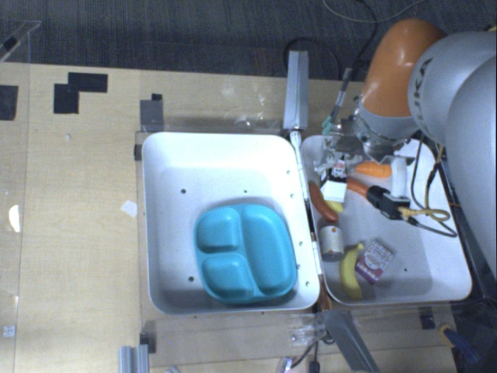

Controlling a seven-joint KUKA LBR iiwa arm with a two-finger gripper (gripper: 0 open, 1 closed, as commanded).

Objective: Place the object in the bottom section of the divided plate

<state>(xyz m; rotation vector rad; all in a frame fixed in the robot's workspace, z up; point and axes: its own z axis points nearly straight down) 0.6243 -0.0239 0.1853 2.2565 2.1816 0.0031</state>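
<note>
A blue divided plate (245, 252) lies in the left white bin (178, 169). It has two small sections on its left and one large section on its right, and nothing is in them. My gripper (335, 168) is down in the back of the right bin (443, 278), over a cluster of items. An orange carrot-like piece (373, 170) lies just to its right. A reddish-brown sausage (321, 200) and a small yellow piece (335, 207) lie just in front of it. The gripper's body hides what is directly under it.
Toward the front of the right bin are a silver can (331, 242), a banana (352, 270) and a purple-and-white packet (375, 260). A metal divider (296, 99) stands between the bins at the back. The arm's large grey and orange body overhangs the right bin's far side.
</note>
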